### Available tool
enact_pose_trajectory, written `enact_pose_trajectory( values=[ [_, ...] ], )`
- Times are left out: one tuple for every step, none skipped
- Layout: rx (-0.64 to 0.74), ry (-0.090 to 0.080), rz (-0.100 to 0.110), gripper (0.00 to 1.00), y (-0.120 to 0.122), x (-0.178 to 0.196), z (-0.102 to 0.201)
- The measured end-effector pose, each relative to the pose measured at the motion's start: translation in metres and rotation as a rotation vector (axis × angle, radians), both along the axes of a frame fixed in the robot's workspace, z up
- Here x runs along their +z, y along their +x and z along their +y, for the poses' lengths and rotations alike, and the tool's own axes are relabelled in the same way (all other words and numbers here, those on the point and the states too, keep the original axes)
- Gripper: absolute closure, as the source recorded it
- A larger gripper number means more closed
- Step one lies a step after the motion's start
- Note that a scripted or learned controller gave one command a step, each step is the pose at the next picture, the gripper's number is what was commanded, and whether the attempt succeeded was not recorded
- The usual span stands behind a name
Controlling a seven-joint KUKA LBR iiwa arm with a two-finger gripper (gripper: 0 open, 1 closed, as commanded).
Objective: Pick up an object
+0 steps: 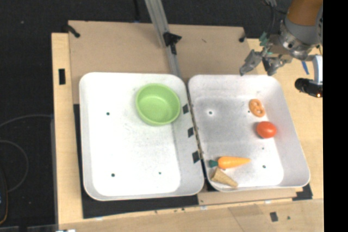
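Observation:
My gripper [260, 66] hangs above the far right corner of the right bin [234, 117], its two fingers spread apart with nothing between them. In that bin lie a small orange piece [256, 107], a red tomato [266, 130], an orange carrot [234, 161] and a tan cone-shaped piece [224, 177] near the front rim. A green bowl [157, 104] sits in the left bin [109, 155], towards its far right part. The gripper is well above and behind the orange piece, touching none of the objects.
A grey metal pole [155, 8] slants from the top of the view down to the gap between the bins. Both bins rest on a tan board [65, 62] with dark floor around it.

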State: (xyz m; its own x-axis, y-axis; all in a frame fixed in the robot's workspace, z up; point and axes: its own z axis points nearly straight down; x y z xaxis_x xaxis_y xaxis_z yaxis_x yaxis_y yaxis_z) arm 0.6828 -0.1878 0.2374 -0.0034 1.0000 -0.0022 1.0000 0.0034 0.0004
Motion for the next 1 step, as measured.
enact_pose_trajectory(
  values=[
    [0.001, -0.001, 0.001, 0.0, -0.0001, 0.0001, -0.0002]
  ],
)
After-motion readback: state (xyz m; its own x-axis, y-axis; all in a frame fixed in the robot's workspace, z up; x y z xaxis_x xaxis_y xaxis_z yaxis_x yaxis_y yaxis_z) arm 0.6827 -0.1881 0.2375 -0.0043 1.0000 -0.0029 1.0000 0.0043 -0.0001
